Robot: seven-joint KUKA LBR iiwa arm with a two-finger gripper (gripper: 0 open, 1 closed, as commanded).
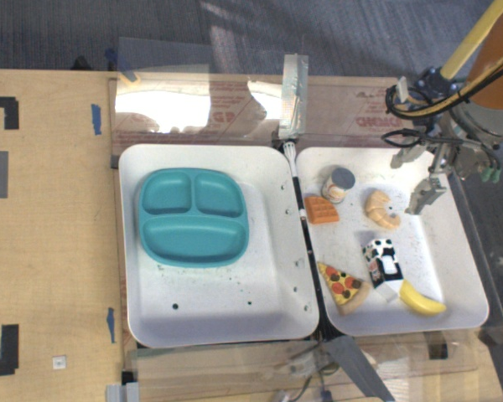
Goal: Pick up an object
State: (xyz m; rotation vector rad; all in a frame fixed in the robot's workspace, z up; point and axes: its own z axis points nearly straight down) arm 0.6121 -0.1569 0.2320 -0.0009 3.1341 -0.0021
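Note:
The right bin [453, 224] holds a croissant [383, 208], an orange block [322, 211], a small jar with a grey lid [339, 182], a pizza slice [344, 283], a black-and-white toy [383, 262] and a banana [422, 300]. My gripper [412, 179] hangs over the bin's back right part, just right of the croissant and apart from it. It is open, and nothing sits between its fingers [423, 196].
The left bin [268, 291] carries a teal divided plate [193, 217]. A raised divider [302, 224] separates the two bins. Yellow and black cables [419, 99] loop near the wrist at the upper right.

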